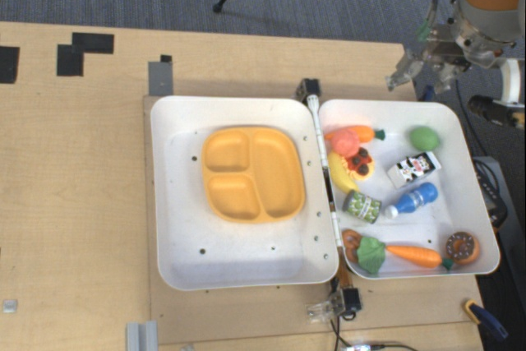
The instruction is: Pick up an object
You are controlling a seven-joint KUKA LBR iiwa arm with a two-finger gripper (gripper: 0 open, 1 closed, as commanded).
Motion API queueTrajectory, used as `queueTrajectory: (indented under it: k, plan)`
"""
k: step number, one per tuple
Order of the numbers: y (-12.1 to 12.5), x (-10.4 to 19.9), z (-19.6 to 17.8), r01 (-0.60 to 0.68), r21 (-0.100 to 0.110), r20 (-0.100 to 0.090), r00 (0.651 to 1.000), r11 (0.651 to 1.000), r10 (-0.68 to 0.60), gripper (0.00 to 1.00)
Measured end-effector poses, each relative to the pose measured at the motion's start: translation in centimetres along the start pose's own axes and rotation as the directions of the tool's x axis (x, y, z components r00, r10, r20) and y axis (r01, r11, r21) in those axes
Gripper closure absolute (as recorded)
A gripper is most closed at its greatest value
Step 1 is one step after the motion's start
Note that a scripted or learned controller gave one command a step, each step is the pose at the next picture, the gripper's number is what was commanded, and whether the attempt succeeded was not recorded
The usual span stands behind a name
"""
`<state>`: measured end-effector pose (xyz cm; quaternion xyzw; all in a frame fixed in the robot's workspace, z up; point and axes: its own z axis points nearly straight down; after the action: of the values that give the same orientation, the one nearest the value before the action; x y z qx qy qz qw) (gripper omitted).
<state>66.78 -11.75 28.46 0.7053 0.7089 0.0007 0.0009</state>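
While the gripper [421, 76] hangs with fingers apart at the frame's upper right, beyond the right bin [477, 177], you are at the approach step; next, descend onto an object such as the green ball [425, 137].

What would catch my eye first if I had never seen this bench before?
Probably the yellow divided plate, alone in the middle of the left bin. Next, the right bin crowded with bright toy food: a carrot, a green ball, a blue bottle. The arm's gripper sits above that bin's far edge.
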Motion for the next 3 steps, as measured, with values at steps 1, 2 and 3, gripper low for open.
queueTrajectory:
  k: [1, 2, 3]
  plan:
    - [-6.7, -1.5, 16.5, -0.338, -0.004, 0.0, 0.941, 0.941, 0.338, 0.0]
    - [-8.9, -1.1, 17.5, -0.128, -0.019, 0.005, 0.992, 0.992, 0.128, 0.0]
    - [-4.5, -4.4, 17.9, -0.172, -0.037, 0.009, 0.985, 0.984, 0.172, 0.0]
